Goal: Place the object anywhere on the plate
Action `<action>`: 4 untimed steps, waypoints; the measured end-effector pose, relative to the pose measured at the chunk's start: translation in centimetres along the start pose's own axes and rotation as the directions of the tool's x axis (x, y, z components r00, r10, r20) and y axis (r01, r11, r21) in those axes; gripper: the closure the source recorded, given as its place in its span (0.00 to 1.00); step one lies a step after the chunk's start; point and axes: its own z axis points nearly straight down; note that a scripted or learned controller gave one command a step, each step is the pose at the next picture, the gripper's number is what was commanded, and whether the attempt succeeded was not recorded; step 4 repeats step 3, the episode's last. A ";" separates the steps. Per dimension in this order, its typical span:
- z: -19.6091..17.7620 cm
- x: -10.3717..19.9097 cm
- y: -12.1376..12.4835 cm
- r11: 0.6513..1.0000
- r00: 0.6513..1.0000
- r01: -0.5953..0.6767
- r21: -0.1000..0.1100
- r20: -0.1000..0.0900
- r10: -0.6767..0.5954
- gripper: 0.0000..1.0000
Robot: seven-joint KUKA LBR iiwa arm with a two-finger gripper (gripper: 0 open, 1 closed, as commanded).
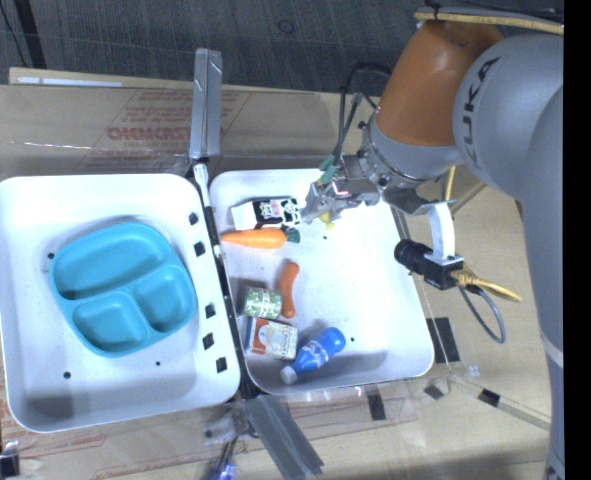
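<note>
The grey arm (495, 118), with its orange band above the wrist, reaches in from the right and bends down over the far part of the right bin (400, 298). To the gripper's left, across the divider, sits the left bin (15, 298), and in it the blue plate (123, 286) — a three-compartment dish lying flat, well apart from the gripper. Both bins rest on the counter (475, 388), which shows bare to the gripper's right and nearer the camera. The gripper (323, 200) hangs low over the far end of the right bin; whether its fingers are open or closed cannot be told from this slant, and nothing is seen between them. Just beside it to the left lies a small black-and-white carton (265, 211), and touching that carton's near side is an orange carrot (254, 238), lying crosswise. Nearer the camera from the gripper lies a small orange sausage-shaped piece (289, 286), and beside it to the left a green-labelled can (262, 302). Nearer still lie a red-and-white juice box (272, 339) and — just beside it, tilted toward the bin's near wall — a blue bottle (315, 354) with a white cap.
</note>
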 end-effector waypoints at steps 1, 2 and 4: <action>7.7 8.8 -2.5 0.995 0.995 0.095 0.004 -0.001 -0.095 1.00; 3.4 15.6 -0.1 0.998 0.998 0.070 0.001 0.000 -0.070 1.00; 3.4 15.6 -0.1 0.998 0.998 0.070 0.001 0.000 -0.070 0.00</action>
